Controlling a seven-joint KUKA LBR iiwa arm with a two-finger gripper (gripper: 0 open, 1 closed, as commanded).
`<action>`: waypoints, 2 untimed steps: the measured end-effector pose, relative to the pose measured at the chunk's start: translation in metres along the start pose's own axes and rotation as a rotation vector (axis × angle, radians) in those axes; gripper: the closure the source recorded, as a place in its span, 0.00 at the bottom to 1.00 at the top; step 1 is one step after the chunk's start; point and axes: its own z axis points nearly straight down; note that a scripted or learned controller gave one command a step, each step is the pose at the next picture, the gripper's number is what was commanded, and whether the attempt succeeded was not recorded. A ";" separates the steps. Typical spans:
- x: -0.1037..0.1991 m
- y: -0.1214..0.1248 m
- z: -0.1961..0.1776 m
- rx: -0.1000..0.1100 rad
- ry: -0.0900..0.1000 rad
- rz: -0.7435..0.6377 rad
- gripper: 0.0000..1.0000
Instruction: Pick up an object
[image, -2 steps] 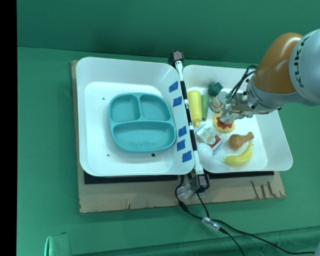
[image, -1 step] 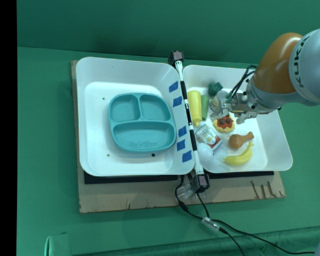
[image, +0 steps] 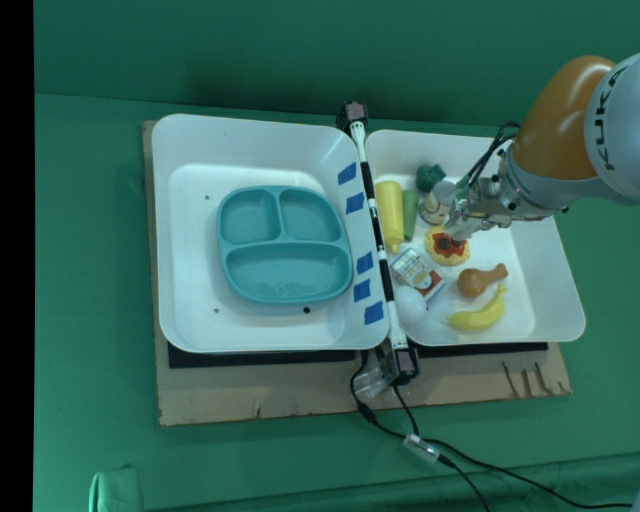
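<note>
Pizza toy (image: 447, 247) lies under the lowered end effector (image: 459, 229), grip state unclear.

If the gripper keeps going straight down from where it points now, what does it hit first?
Most likely the small round yellow-and-red toy in the right bin: the gripper points down right over it. Height above it is unclear.

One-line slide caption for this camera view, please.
Robot hand hovers over toy food in the right bin; teal divided plate sits in the left bin.

Even, bright overhead light w/ soft shadows, mild glare on white bins (image: 200, 140), slightly soft focus.
</note>
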 end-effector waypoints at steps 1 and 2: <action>0.000 0.000 0.000 0.000 0.000 0.000 0.00; 0.003 0.002 0.038 0.048 0.006 -0.013 0.00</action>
